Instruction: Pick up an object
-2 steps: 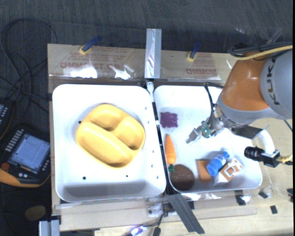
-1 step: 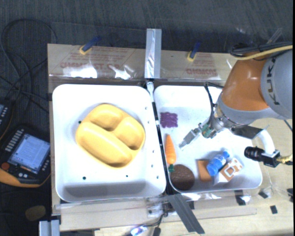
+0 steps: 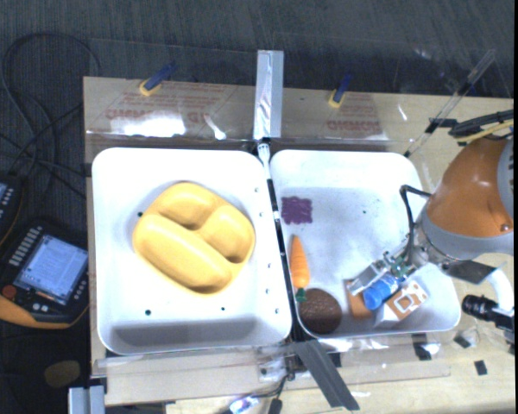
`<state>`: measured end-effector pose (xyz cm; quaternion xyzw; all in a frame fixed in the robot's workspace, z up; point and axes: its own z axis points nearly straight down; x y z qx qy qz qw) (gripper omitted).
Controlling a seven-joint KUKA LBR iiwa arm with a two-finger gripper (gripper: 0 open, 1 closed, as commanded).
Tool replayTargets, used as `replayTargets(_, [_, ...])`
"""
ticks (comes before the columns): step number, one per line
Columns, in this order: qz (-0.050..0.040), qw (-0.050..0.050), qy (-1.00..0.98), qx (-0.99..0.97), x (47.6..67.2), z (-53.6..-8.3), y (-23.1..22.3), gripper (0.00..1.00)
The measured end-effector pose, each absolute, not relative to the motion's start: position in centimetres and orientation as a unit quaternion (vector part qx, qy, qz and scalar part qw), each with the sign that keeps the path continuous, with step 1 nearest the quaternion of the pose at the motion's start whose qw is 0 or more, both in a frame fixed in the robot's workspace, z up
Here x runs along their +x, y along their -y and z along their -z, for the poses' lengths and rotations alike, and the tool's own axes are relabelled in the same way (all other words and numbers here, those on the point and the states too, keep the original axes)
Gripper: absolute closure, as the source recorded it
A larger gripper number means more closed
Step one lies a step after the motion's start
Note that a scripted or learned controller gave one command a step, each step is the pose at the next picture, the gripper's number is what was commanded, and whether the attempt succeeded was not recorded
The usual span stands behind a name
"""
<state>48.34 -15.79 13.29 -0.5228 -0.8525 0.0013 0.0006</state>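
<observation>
Two white bins sit side by side on the bench, and I take the carrot point(image 3: 300, 261) in the right bin point(image 3: 345, 188) as my landmark. The gripper point(image 3: 382, 276) hangs low to the right of the carrot, over a small blue piece point(image 3: 376, 296) and an orange-and-white block point(image 3: 407, 299); I cannot tell whether it is released or clenched. A brown ball point(image 3: 319, 310) lies just below the carrot. I judge a straight descent onto the blue piece best, clear of the bin wall.

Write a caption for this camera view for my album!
Robot gripper reaches into the right bin by a carrot; a yellow lump fills the left bin.
</observation>
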Motion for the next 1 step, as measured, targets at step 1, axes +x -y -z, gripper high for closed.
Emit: replayTargets(1, [-0.0014, 0.0, 0.794, -0.607, 50.2, -17.28, 19.56, 0.0])
